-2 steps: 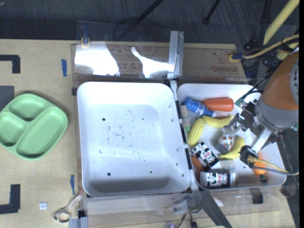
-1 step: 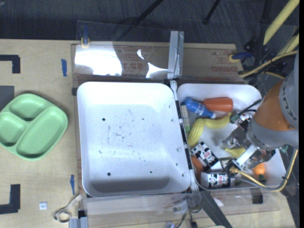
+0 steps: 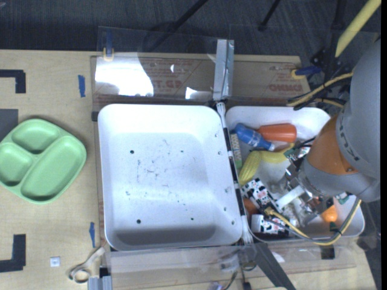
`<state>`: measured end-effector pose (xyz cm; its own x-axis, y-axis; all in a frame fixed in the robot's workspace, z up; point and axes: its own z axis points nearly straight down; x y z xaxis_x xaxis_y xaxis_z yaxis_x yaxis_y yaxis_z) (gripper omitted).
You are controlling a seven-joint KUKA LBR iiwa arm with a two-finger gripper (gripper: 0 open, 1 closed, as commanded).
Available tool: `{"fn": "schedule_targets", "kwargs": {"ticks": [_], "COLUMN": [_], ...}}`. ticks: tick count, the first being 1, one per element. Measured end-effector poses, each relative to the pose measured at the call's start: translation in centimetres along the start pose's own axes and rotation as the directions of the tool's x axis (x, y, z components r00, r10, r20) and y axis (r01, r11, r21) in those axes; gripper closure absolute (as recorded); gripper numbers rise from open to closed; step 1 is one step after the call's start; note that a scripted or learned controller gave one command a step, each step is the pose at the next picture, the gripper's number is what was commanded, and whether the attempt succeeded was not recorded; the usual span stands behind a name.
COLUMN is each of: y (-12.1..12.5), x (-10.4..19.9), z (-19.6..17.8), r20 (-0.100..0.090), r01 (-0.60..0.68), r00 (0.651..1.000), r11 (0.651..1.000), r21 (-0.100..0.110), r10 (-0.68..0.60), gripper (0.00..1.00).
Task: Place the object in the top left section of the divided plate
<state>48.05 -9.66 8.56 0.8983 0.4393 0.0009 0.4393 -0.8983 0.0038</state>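
The gripper [image 3: 294,203] sits low in the cluttered right white bin [image 3: 357,225]; its state cannot be told. The green divided plate [image 3: 41,160] rests on the wooden surface [image 3: 48,77].

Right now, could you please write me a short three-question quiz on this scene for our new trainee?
1. True or false: the green divided plate lies inside the left bin.
2. Which bin is the arm's hand lowered into? A) left bin B) right bin C) neither
3. Fill in: the blue bottle lies right beside the ______ object at the far end of the right bin.

Key
1. False: the plate rests on the bench, left of both bins.
2. B
3. orange
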Motion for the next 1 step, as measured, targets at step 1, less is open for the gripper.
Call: {"fn": "schedule_targets", "kwargs": {"ticks": [1], "y": [-4.82], "x": [2.06], "z": [-6.55], "r20": [0.011], "r01": [-0.073], "r00": [0.997], "r11": [0.997], "r21": [-0.017], "r10": [0.073], "gripper": [0.0]}}
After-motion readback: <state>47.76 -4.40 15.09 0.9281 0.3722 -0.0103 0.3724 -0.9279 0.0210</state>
